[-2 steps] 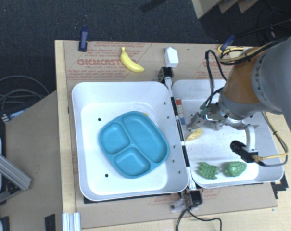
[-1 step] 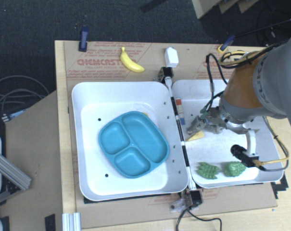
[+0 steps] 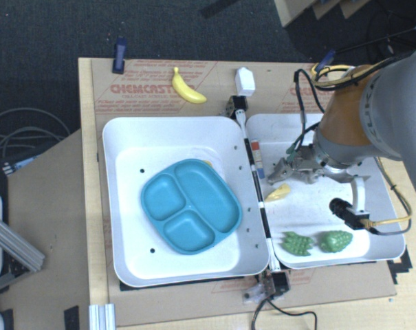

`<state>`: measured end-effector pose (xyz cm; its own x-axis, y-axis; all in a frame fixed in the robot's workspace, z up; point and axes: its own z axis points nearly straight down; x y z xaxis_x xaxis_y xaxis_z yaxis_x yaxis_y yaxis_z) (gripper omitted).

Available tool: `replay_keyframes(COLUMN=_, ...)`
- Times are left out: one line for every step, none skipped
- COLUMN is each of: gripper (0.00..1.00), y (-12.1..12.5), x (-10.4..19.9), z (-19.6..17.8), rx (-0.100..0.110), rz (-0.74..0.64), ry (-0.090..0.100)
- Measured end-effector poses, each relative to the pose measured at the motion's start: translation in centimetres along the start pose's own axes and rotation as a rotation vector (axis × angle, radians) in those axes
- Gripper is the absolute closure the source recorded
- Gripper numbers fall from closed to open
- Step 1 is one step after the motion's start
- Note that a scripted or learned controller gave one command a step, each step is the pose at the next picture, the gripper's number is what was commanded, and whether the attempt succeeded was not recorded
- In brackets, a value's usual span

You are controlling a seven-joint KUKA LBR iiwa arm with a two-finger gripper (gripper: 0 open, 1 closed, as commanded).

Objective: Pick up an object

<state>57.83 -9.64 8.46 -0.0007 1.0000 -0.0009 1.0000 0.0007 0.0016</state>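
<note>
Camera view — cardboard-topped bench (image 3: 152, 91), dark carpet (image 3: 49, 19).

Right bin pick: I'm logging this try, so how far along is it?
Done: the arm has reached into the right bin, and its hand sits low beside the small yellow piece. In hand: nothing visibly held. Left: grasp and lift; the two green toys lie untouched near the front wall.

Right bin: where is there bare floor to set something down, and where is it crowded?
Right bin: bare floor lies between the pale yellow piece and the two green toys. The upper part is crowded by the arm and gripper.
</note>
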Motion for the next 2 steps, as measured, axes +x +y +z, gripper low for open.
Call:
replay_keyframes(gripper=0.00, y=-2.30, x=0.12, z=0.02, rx=0.004, rz=0.001, ry=0.002)
replay_keyframes(gripper=0.00, y=-1.64, x=-0.20, z=0.01, rx=0.001, rz=0.000, ry=0.000)
